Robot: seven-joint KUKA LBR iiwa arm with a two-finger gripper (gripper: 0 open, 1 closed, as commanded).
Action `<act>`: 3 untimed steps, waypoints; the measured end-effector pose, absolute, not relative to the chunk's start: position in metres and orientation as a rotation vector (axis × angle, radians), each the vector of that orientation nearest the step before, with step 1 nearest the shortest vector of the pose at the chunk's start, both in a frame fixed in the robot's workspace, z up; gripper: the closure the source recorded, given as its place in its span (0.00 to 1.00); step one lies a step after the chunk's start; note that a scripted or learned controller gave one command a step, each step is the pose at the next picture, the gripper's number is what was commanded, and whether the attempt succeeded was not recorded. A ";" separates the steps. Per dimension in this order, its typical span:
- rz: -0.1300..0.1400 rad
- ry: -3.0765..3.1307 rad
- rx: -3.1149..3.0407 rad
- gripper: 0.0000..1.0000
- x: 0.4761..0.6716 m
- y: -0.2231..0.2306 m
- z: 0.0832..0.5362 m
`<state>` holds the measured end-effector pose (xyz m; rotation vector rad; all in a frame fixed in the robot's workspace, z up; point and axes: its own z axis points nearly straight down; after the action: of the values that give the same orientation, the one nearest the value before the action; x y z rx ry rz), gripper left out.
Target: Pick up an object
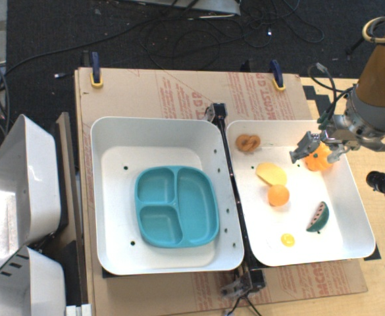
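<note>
**Gripper down over an orange fruit in the right bin**

The gripper (318, 151) sits low at the far right side of the right bin (360, 206), with the grey and orange arm (376, 84) rising behind it toward the upper right. Its two grey fingers (302, 148) are spread apart, one on each side of an orange fruit (319, 162) that shows between and just below them. Whether the fingers actually press on the fruit cannot be told from this angle; it looks straddled rather than lifted.

To the left of the gripper, near the bin's far edge, lies a brown pretzel (247, 142). Below and left of the gripper is a yellow lemon-like piece (271, 174), and touching it just beneath, a small orange ball (278, 195). Almost straight below the gripper lies a watermelon slice (317, 217), and further down-left a small yellow piece (287, 240).

Well to the left, the left bin (106, 176) holds a teal divided plate (176, 207). Both bins rest on a cardboard-covered surface (179, 91).
</note>
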<state>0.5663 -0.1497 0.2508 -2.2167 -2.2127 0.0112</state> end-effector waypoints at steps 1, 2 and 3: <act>0.000 -2.222 -2.220 0.00 0.569 -0.149 0.257; 0.004 -2.217 -2.220 0.00 0.563 -0.146 0.201; 0.004 -2.217 -2.220 0.00 0.560 -0.143 0.137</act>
<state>0.5603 -0.1425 0.1374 -2.2200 -2.2166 0.0041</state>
